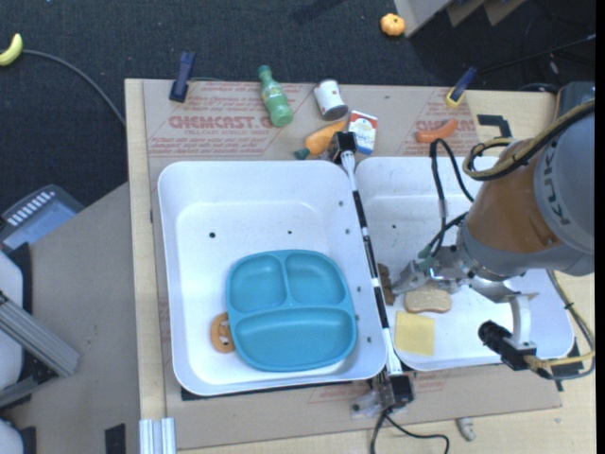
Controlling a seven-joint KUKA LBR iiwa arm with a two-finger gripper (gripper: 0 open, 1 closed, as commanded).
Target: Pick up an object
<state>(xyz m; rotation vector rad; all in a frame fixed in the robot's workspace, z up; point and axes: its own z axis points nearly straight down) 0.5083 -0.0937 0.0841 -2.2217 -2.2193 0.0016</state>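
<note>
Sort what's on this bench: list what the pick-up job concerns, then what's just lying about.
In play, right bin:
- gripper, low over the bin floor
- bread-like slice, just below it
- yellow cheese-like square

Lying about:
- blue divided plate and small pretzel-like piece, left bin
- green bottle, small can, carrot, behind the bins

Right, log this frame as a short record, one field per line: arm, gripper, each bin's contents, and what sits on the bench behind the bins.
arm: grey arm reaches over the right bin
gripper: gripper low in the right bin, just above the toast slice; grip unclear
right bin: toast slice, cheese slice
left bin: blue divided plate; pretzel at the plate's left edge
behind bins: green bottle, small can, carrot
</note>
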